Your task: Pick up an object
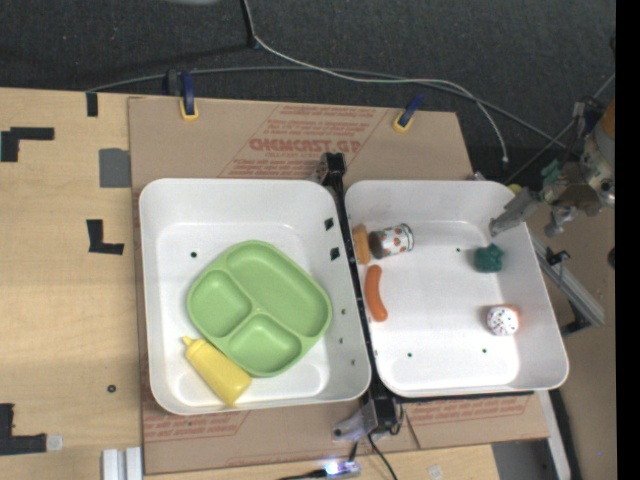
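My gripper (512,215) at the right bin's far right rim, nothing held.

I sit over the upper right edge of the shallow white right-hand bin (450,368); whether I am spread or pressed together, I cannot tell. The small dark green lump (488,259) lies nearest, just below and slightly left of me, touching nothing. The white ball with red dots (502,320) is further down, the orange sausage-shaped toy (376,294) well apart to my left, long axis running up and down.

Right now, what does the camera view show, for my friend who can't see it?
Two white bins sit side by side: the left bin holds a green plate and yellow bottle; the right bin holds a sausage, can, green toy and ball.
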`<state>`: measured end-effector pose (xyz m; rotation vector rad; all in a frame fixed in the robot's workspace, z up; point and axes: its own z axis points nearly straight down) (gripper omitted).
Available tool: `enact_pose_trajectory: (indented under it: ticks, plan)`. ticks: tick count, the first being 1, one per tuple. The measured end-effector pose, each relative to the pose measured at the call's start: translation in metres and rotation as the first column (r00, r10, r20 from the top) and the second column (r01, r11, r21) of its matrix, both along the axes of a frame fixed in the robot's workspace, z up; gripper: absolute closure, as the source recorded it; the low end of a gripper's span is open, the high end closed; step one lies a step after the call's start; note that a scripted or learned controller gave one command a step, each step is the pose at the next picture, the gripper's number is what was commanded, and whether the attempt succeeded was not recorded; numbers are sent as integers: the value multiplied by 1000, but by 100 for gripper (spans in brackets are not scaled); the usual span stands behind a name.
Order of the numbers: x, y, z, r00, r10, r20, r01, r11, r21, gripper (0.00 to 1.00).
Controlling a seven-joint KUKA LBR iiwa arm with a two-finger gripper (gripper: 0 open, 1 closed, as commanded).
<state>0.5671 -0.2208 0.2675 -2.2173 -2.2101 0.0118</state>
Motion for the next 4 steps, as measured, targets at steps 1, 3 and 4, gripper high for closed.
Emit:
enact_pose_trajectory:
  ticks: [1, 3, 4]
  plan:
    - [2, 1, 7, 1000, 4, 12, -4, 1000, -3, 0]
    - [-2, 10, -121, 1000, 5, 5, -5, 1000, -1, 0]
    - [-1, 11, -184, 1000, 5, 13, -5, 1000, -5, 0]
